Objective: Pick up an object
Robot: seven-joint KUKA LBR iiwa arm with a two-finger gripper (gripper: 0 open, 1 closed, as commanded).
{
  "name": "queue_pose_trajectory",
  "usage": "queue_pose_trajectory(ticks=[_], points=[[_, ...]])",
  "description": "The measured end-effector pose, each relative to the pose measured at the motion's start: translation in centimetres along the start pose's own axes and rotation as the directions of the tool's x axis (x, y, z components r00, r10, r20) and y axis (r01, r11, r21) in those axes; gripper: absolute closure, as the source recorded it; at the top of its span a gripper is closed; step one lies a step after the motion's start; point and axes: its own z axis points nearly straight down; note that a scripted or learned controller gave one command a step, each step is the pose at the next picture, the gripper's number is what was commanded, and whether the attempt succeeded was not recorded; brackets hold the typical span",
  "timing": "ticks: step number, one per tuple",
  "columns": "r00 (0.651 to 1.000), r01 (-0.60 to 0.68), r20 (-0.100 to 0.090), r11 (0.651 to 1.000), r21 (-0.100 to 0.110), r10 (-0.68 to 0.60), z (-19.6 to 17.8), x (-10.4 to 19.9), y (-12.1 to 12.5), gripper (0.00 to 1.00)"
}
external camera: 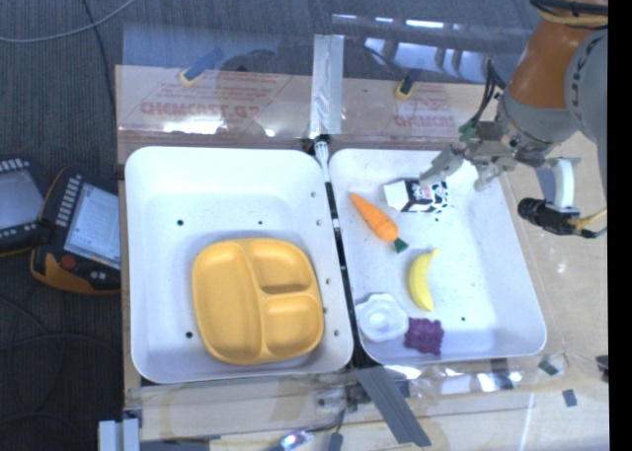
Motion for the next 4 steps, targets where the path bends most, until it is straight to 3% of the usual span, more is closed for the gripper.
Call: queue_pose_trajectory(ticks=[1,2,3,4], points=[[0.99,0.138,0.001,0.99,-0.005,-0.138,10.2,3.0,-4.1,0.0],[0.98,0.199,0.009,0.98,-0.02,-0.199,10.4,3.8,-11.6,0.0],[0.98,0.199,0.004,0.98,-0.018,-0.199,9.8,3.9,-11.5,1.0],[0.998,0.065,0.001,0.998,0.001,-0.065,5.8,4.0,-9.8,1.0]])
